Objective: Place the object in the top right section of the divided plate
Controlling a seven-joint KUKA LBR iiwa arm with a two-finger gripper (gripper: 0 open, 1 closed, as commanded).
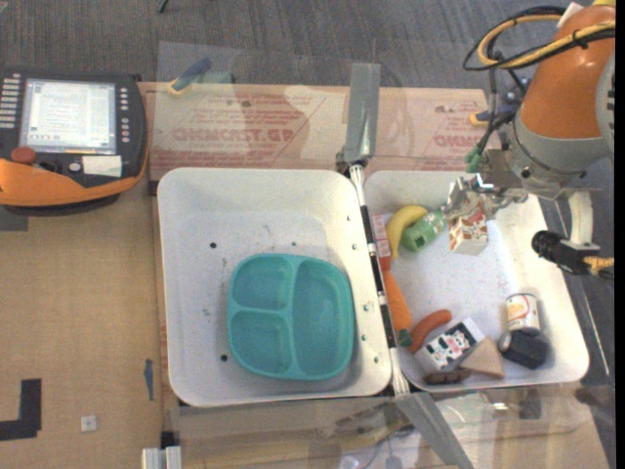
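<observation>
Dark grey carpet lies behind a cardboard-topped bench [78, 301], seen from above at a slant. Two shallow white bins sit side by side on it. At the far left of the bench rests an orange and grey control pendant [68, 140] with a lit screen.

Inside the left bin [195, 262] lies a teal divided plate [291, 317] with three sections, and nothing lies on it. It sits flat near the bin's front right corner, probably so the arm can reach it from the neighbouring bin.

Across the divider, the right bin [488, 291] holds a scatter of small things, likely a pick supply: a yellow banana [402, 220] touching a green block [421, 234], an orange carrot [395, 303] along the left wall, a red sausage-shaped piece [431, 326], a patterned card box [449, 345], a brown wedge [484, 362], a small can [521, 312] and a dark lump [526, 348].

Reaching in from the right, the grey and orange arm [562, 106] hangs over the back of the right bin. Its gripper [471, 201] points down, and a small red and white carton [470, 233] sits directly beneath its tip, touching or nearly touching it. Whether the claw is wide, narrow or clamped on the carton cannot be told from this angle.

Judging by position, the carton is the object meant for the plate. It is in the right bin, well apart from the plate's top right section.
</observation>
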